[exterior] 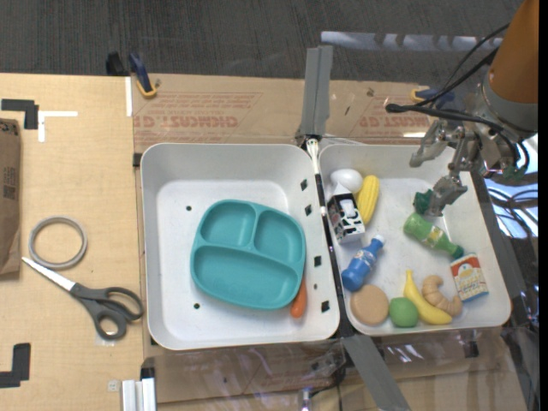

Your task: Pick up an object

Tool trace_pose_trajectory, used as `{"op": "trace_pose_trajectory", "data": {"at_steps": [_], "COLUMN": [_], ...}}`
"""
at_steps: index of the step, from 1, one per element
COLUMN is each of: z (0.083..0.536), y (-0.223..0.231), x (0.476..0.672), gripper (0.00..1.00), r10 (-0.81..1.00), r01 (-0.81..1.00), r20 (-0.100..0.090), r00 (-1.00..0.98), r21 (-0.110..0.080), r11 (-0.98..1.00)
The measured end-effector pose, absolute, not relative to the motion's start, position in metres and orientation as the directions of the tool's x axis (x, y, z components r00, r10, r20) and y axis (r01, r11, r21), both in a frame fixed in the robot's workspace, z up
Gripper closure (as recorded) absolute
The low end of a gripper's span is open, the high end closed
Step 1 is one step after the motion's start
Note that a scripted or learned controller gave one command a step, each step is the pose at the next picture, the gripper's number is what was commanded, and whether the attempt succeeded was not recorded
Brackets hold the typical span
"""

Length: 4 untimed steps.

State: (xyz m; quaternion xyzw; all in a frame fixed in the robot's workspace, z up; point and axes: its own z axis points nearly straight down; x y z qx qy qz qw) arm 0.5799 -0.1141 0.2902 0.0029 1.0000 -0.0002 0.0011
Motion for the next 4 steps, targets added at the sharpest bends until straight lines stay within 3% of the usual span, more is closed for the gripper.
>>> {"op": "trace_pose_trajectory", "data": {"at_steps": [1,2,3,4], "z": [0.186,0.093,0.092,0.093], "y": [-0.109,-0.108,-0.12,-0.161], "x": [0.597,0.631,0.555,0.595], "gripper": [0.0,0.0,0.0,0.0], "r10": [0.172,0.109,0.238,0.332], "r01": [0.172,0.109,0.238,0.332], "r20": [-0.001,-0.003,-0.002,-0.005], "r00": [-0.985,-0.994,-0.971,-0.943], "r21": [0.0,0.0,0.0,0.0], "r11": [0.985,0.994,0.971,0.943]}}
